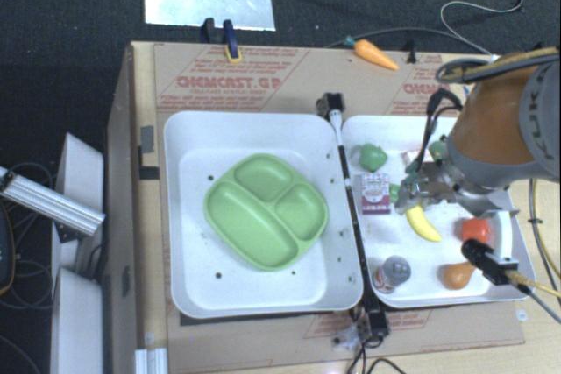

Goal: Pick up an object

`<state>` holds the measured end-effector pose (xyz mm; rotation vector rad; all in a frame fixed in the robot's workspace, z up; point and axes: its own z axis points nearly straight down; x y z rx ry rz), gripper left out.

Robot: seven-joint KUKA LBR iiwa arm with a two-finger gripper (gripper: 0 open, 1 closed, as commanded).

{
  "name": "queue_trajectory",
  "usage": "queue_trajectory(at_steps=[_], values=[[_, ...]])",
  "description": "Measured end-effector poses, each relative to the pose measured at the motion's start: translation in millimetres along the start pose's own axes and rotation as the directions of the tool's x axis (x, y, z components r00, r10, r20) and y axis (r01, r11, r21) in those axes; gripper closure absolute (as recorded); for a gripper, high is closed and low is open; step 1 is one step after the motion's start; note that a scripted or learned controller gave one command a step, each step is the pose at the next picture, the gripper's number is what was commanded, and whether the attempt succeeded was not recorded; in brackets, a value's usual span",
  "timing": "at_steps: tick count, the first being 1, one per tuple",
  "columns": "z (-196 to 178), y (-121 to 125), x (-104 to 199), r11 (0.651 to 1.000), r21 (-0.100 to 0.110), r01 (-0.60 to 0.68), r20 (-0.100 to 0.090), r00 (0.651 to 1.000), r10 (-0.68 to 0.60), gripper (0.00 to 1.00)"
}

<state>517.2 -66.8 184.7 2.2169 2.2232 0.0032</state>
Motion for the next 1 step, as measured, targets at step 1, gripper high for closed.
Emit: queue_trajectory(at_steps=[1], values=[[-51.5,-4.6,-0.3,1.0,-0.001,0.002,0.001,1.0,-0.002,1.0]])
